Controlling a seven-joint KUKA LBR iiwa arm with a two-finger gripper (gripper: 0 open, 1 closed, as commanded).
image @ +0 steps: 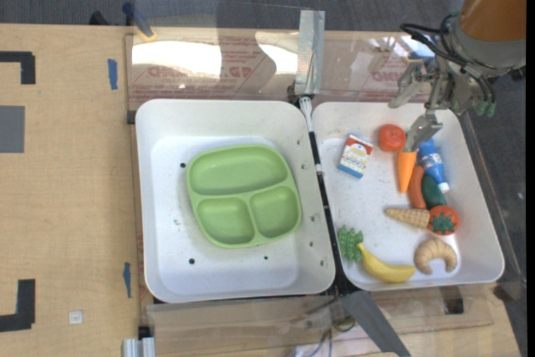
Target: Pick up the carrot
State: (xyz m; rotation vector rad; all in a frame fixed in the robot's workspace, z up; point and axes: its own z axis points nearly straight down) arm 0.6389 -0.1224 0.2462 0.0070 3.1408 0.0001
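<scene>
The gripper point(426, 128) hangs over the far side of the right bin point(481, 205), fingers slightly apart and holding nothing. Just below it lies the carrot point(405, 170), between a small carton point(355, 155) and a blue bottle point(431, 163), with a tomato point(390, 137) touching its top end.

1. Two shallow white bins sit side by side on the tabletop: a left bin point(159, 205) and a right bin point(476, 205).
2. One green divided plate point(242, 195), with three compartments.
3. One carrot point(405, 169).
4. One banana point(383, 264).
5. One croissant point(437, 254).
6. One small carton point(355, 155).
7. One ice cream cone point(407, 216).
8. One orange-red round fruit point(390, 137).
9. One strawberry point(443, 218).
10. One blue bottle point(431, 163).
</scene>
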